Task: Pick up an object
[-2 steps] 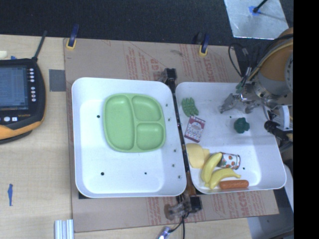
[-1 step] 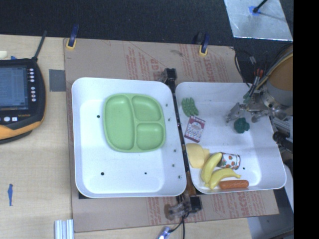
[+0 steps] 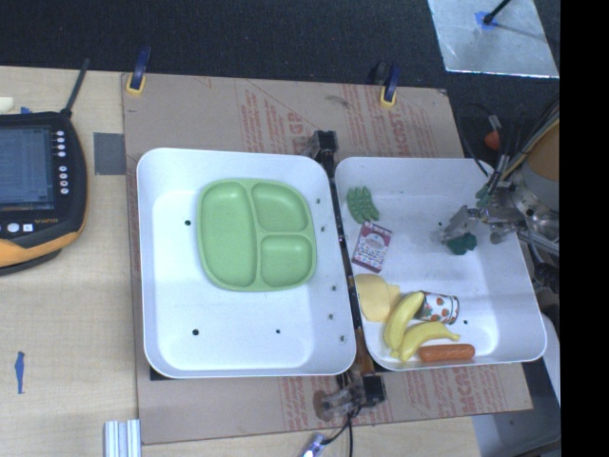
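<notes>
Dark-green small object (image 3: 462, 245) just under tool (image 3: 473, 219); finger state unclear; off-centre closing could nudge it aside, missing grasp.

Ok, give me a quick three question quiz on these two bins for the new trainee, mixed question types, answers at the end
1. True or false: the green divided plate lies in the left bin.
2. Which lies nearest the bananas? A) the leafy green piece B) the orange sausage C) the pink packet
3. Fill in: the gripper is over the ____ bin, by a small dark green object.

Key: 1 true; 2 B; 3 right.
</notes>
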Action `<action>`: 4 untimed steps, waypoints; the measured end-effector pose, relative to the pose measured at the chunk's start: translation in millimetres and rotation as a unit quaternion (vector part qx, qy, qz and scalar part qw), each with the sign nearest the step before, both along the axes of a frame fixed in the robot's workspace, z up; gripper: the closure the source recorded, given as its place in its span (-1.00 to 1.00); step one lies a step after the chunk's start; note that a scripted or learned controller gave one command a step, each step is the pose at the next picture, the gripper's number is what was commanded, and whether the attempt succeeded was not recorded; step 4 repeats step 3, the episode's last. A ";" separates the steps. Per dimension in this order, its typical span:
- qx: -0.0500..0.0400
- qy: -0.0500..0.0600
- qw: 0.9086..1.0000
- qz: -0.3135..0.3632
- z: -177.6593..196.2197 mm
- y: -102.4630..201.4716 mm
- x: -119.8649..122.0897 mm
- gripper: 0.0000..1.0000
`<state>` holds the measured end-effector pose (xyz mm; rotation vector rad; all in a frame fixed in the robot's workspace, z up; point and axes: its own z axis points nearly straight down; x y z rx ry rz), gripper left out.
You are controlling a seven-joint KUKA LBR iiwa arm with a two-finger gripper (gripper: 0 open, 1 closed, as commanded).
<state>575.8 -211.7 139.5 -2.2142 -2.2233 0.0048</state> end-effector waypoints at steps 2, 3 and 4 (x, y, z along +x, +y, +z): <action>-0.001 0.001 1.000 0.002 -37.2 28.9 16.2 1.00; 0.000 -0.002 1.000 0.000 -2.7 90.5 81.1 1.00; 0.000 -0.002 1.000 0.000 -2.7 90.5 81.1 1.00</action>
